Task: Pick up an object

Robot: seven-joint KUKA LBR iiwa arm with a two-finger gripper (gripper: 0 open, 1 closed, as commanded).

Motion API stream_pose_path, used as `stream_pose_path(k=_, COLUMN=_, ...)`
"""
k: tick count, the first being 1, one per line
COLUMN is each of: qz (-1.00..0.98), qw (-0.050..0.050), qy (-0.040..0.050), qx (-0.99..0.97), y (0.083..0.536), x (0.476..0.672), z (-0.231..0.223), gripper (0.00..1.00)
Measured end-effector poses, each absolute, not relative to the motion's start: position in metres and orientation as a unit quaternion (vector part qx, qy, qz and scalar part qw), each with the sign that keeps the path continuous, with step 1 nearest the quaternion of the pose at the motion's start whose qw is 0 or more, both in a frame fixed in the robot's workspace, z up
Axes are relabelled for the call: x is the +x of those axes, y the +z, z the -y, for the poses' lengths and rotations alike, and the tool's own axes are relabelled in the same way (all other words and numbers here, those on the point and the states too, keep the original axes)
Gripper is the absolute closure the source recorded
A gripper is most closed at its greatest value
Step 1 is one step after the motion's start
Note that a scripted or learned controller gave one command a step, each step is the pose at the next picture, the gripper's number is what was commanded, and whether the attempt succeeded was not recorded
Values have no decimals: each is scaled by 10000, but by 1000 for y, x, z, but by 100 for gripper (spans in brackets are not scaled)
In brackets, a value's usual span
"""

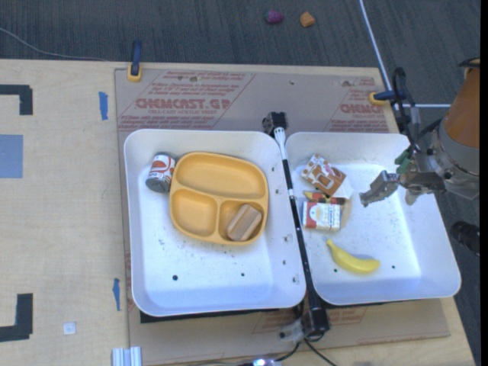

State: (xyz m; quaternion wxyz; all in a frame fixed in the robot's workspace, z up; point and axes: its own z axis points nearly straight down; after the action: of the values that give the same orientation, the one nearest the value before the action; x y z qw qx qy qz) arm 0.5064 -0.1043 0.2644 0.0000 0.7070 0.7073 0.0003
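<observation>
My gripper (390, 194) hovers over the right part of the right bin (427, 273), open, with nothing between its fingers. To its left lie a brown-and-white snack packet (322, 175) and a small red-and-white carton (323, 214). A yellow banana (352, 259) lies below and left of the gripper, apart from it. In the left bin (152, 280) a yellow divided plate (217, 197) holds a tan bread-like piece (244, 221). A small red-and-white can (160, 172) lies at the plate's left edge.
The two bins meet along a dark centre ridge (293, 219). Clamps (135, 61) hold the cardboard sheet under the bins. Two small bits (290, 17) lie on the carpet beyond the bench. A white cable (374, 29) runs down to the arm.
</observation>
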Motion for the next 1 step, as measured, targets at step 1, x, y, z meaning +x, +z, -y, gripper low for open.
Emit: stream_pose_path(k=1, qz=-7067, qw=-11, qy=-7, qx=7075, y=141, x=500, z=103, gripper=0)
